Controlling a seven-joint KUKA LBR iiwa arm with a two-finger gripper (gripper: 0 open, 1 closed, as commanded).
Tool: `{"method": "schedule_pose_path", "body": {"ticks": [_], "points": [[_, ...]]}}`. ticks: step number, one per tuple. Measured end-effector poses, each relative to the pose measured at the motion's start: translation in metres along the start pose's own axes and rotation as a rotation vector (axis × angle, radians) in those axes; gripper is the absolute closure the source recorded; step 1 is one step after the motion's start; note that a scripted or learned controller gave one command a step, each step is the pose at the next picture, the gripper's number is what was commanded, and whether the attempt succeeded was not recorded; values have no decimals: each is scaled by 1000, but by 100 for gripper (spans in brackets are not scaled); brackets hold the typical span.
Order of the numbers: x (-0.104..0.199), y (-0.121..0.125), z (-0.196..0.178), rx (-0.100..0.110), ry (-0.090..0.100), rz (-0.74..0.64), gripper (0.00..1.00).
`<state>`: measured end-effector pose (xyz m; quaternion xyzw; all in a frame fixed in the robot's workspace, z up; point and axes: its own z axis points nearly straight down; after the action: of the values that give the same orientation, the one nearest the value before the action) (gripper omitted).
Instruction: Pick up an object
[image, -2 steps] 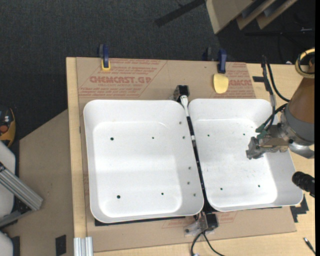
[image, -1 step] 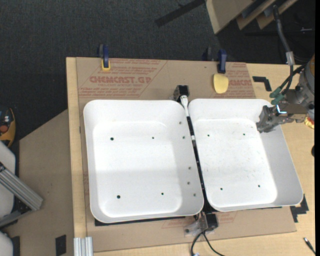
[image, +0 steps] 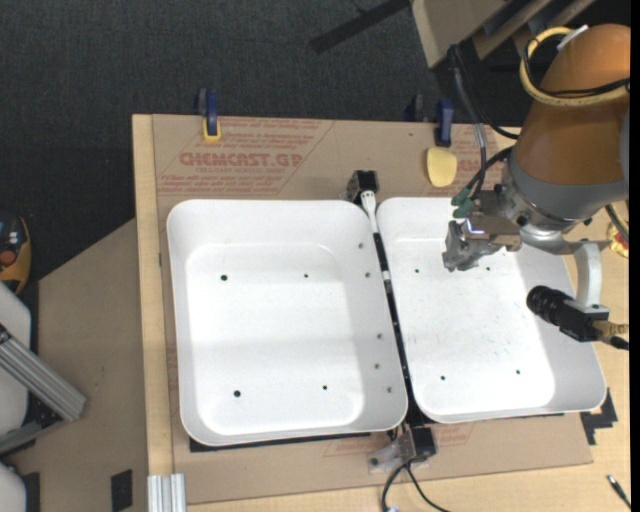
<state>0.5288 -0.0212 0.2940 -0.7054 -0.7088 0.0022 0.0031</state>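
Note:
My gripper (image: 463, 255) hangs over the upper middle of the right white bin (image: 480, 395), pointing down toward its floor. The grey arm with its orange band (image: 575, 110) comes in from the upper right and covers the bin's far right corner. A small pale yellow object (image: 440, 166) lies on the cardboard board just beyond the right bin's far rim, up and left of the gripper. The left white bin (image: 200, 300) sits beside the right one, and only small dark dots mark its floor.
Both bins rest on a brown cardboard board (image: 250, 150) held by blue clamps (image: 209, 108) at its far edge. A black fitting (image: 362, 185) sits where the bins meet at the back, and another with a cable (image: 412, 445) at the front.

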Motion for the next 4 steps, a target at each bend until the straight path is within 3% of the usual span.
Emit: {"method": "schedule_pose_path", "body": {"ticks": [1,2,3,4], "points": [[52,-42,-163,-28,3,-4,100],[53,4,-15,7,-3,6,100],[91,-14,-193,-29,3,-1,100],[119,15,-109,0,-2,3,100]]}}
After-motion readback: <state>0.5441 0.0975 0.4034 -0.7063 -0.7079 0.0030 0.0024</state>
